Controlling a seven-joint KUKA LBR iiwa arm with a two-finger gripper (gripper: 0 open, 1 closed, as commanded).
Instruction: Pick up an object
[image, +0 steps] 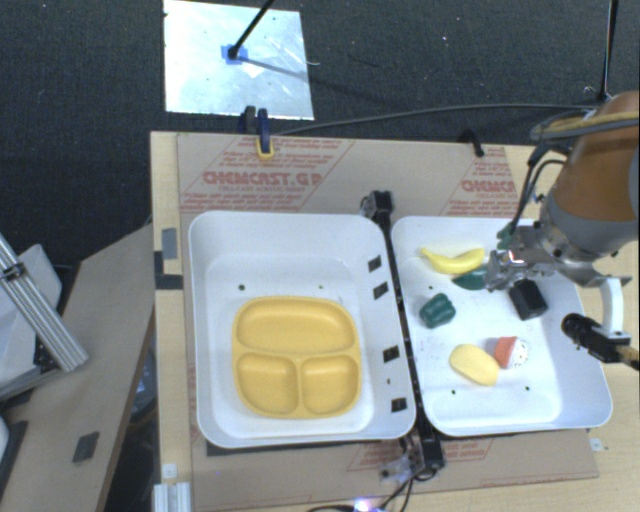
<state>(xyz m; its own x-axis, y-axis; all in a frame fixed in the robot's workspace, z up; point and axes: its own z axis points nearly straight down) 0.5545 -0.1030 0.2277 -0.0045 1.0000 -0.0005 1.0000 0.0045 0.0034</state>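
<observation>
A grey KUKA arm with an orange band reaches in over the right bin (560, 400), its gripper (510, 275) poised low near the bin's far edge, just beside a yellow banana (452, 261) that lies with its long axis running roughly left to right along that edge. The banana sits immediately to the left of the fingers, its near tip almost at them, with a small dark teal piece (468, 282) tucked just under that tip; how far the fingers are parted, and whether anything is between them, cannot be told at this angle. Nearer the bin's middle rests a chunky dark green object (437, 310), and toward the near edge lie a smooth, rounded yellow lemon-like piece (474, 364) touching a small red-and-white item (510, 351). All look like glossy moulded plastic play food. The left bin (220, 300) holds a matte yellow divided tray (296, 356) with three compartments. Both bins sit on a cardboard-covered surface (300, 170).
</observation>
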